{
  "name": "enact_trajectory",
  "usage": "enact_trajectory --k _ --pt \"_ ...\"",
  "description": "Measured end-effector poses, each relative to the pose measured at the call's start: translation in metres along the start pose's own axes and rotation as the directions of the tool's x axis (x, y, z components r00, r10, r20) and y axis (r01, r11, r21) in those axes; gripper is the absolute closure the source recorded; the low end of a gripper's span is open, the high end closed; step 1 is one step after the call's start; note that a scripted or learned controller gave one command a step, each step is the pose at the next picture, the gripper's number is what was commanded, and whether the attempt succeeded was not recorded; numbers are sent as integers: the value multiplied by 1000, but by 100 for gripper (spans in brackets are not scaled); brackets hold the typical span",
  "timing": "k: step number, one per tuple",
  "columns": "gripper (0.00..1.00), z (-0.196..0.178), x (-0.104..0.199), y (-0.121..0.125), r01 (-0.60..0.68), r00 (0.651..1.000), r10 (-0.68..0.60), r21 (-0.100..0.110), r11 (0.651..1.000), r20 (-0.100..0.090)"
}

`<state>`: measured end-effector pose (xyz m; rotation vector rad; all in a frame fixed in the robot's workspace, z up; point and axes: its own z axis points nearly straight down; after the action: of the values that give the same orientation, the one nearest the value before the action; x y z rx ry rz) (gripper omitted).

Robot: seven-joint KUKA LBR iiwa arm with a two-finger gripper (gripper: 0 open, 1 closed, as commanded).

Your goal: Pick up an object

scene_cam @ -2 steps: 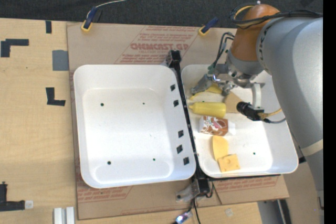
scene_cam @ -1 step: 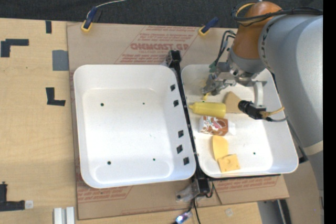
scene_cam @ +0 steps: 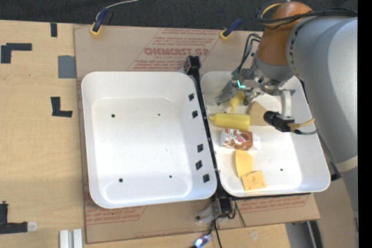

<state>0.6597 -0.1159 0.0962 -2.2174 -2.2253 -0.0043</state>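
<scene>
Plainly, the risk lies in how crowded the spot under the tool [scene_cam: 233, 92] is. The tool hangs low in the far left part of the right bin [scene_cam: 302, 180], close to the divider between the two bins, and whether it is spread or closed, or has anything in it, cannot be told from this slanted view; the wrist hides most of it. Just below the tool lies a yellow corn-like piece [scene_cam: 231, 120], with a small yellow bit [scene_cam: 235, 103] nearer still, almost touching the tool's tip. Beyond the corn, further from the tool, sit a red-and-white wrapped item [scene_cam: 238, 139] and a pair of yellow wedges [scene_cam: 249, 171].

Because the small bit and the corn piece lie so close, a descent could land astride both and pinch neither, or push the rounded corn so it rolls off toward the divider. A tan block [scene_cam: 258, 108] just to the tool's side could also be nudged. The bin wall beside the tool leaves little room there, so a strike on the rim seems possible. The left bin [scene_cam: 93, 125] lies well away across the divider.
</scene>
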Motion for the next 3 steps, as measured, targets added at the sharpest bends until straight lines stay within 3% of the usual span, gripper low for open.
enact_trajectory --k 1,2,3 --pt "100 -10 1 0 0 1000 0 2 1000 -1" --pt "0 -9 1 0 1 1000 -1 2 1000 -1" --pt "100 -19 1 0 1 1000 -1 2 1000 -2"
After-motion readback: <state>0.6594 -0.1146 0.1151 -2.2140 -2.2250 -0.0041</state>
